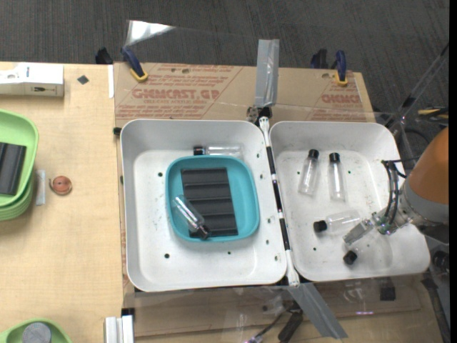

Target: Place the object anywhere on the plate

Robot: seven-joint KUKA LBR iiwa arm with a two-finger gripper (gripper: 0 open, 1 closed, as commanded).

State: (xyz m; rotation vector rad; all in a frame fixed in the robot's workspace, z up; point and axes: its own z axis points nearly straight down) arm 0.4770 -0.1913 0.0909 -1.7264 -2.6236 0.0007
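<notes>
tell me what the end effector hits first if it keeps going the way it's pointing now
The end effector points left across the right bin. First in line looks like the clear vial lying beside it, though one slanted view leaves height unclear, so it might pass above.

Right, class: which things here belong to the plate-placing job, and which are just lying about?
Job:
teal plate
vial on the plate
vials in the right bin
gripper

Lying about:
green tray
white box
clamps

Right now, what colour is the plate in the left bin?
Teal plate, dark ribbed insert; camera view.
</notes>
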